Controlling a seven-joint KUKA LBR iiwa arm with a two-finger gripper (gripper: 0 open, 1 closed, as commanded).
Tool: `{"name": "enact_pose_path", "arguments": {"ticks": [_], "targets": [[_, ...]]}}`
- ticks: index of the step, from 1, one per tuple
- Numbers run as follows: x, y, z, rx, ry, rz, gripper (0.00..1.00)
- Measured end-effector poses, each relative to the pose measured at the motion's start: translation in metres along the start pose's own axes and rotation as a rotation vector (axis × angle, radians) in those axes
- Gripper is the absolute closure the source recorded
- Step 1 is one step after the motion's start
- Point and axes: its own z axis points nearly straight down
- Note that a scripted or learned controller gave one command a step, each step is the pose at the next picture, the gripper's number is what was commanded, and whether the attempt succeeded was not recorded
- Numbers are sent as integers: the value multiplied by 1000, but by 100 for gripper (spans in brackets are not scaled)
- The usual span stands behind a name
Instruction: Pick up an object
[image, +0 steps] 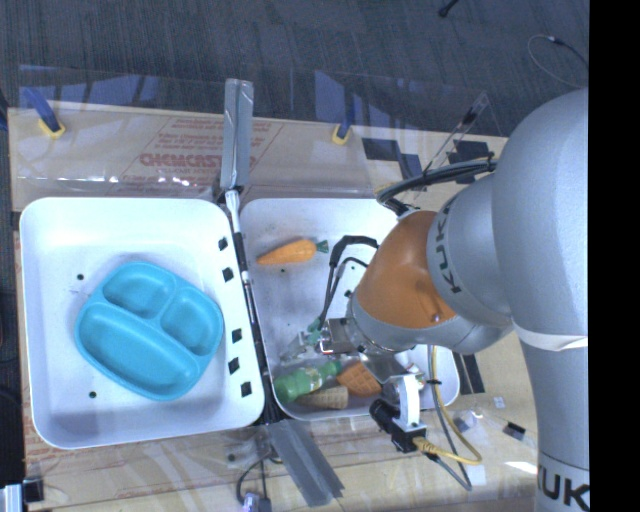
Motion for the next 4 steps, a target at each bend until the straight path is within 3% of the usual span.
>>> {"name": "enact_pose_path", "arguments": {"ticks": [1,2,3,4], "targets": [[-1,0,-9,2,0,-3,100],[19,136,-102,-3,-2,-2,100],[-3,29,-37,2,0,2,100],[-3,29,-37,1,0,2,0]]}}
